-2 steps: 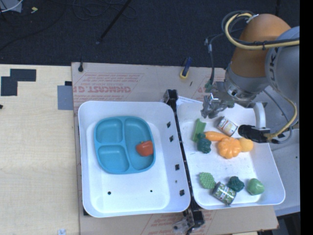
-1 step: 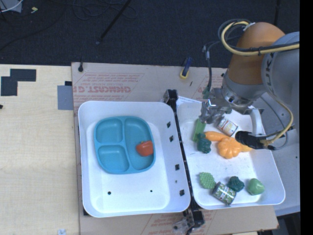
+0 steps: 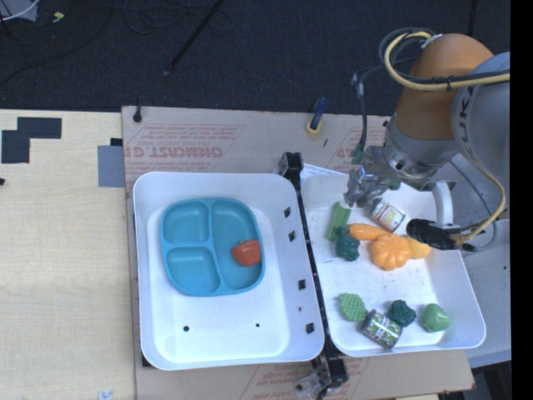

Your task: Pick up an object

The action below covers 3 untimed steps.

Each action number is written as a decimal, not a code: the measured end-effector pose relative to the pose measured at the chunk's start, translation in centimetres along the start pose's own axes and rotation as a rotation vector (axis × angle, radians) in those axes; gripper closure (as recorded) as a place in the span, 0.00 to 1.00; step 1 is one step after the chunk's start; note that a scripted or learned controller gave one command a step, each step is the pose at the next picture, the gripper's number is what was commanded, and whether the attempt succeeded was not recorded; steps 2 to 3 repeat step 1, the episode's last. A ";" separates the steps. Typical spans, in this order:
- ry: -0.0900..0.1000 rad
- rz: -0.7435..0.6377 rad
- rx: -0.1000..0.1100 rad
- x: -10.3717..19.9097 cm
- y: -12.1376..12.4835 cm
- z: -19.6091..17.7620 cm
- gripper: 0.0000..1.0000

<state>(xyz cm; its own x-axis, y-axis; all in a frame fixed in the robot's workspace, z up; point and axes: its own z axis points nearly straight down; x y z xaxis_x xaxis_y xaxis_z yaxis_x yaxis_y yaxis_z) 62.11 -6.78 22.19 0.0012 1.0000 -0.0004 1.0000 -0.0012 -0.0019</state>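
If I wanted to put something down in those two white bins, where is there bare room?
Most room is in the left white bin: the floor below the blue divided plate, which holds a red toy. The right white bin is crowded; one bare patch lies between the orange toy and the green toys.

Blue tray (image 3: 190, 261), red tomato (image 3: 246, 252), yellow-orange pepper (image 3: 390, 251), white bins (image 3: 216, 340).

Gripper (image 3: 363, 192) above (perhaps touching) can (image 3: 388, 216).

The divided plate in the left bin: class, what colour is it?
Light blue. The divided plate shows best in the camera view, with a red-orange object lying in its right compartment.
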 end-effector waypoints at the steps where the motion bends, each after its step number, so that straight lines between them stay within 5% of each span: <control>1: 0.001 -0.002 0.000 0.4 -0.8 -1.3 1.00; 3: 0.001 -0.002 0.000 0.4 -0.8 -1.3 1.00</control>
